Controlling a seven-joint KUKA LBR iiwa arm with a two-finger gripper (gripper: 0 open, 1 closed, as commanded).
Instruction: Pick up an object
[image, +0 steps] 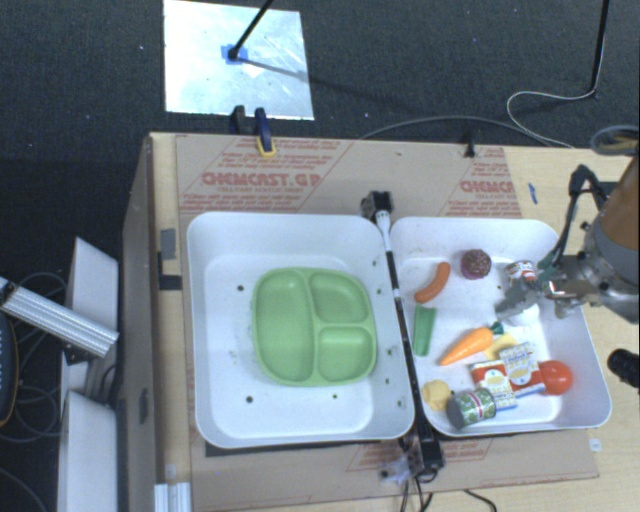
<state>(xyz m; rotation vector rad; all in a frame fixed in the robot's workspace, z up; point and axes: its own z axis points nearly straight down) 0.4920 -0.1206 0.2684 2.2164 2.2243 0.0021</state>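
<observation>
The right bin (570, 410) holds several toy foods: an orange sausage (432, 282), a dark red round fruit (476, 263), a green cucumber (424, 330), a carrot (468, 345), a small can (472, 407), a red and white carton (505, 370), a red tomato (555, 377) and a yellow piece (437, 392). My gripper (520, 297) hangs low over the right side of this bin, just up and right of the carrot's green top. Nothing is visibly held in it.
The left bin (215, 260) carries a green divided plate (313, 327). A black divider bar (398, 300) runs between the bins. The arm (610, 255) comes in over the right bin's far right wall. A small white and red item (520, 270) lies just behind the gripper.
</observation>
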